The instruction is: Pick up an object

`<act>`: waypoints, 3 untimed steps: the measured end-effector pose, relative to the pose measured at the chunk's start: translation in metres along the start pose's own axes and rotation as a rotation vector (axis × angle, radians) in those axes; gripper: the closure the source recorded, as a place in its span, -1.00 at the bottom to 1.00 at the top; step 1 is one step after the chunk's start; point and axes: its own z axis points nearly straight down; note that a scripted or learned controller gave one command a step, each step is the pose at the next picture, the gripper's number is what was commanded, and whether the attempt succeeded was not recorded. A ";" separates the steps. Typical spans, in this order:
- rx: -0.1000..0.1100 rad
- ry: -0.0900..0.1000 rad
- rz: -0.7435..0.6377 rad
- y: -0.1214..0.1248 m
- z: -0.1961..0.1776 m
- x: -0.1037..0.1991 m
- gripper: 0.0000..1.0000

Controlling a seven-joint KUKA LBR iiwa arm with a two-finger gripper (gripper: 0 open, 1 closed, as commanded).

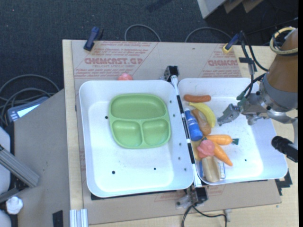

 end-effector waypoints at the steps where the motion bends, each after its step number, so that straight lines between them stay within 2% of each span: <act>1: 0.000 0.000 0.001 -0.032 0.071 0.006 -1.00; 2: -0.002 -0.002 0.002 -0.031 0.158 0.006 -1.00; 3: -0.002 -0.001 0.000 0.047 0.154 0.005 -1.00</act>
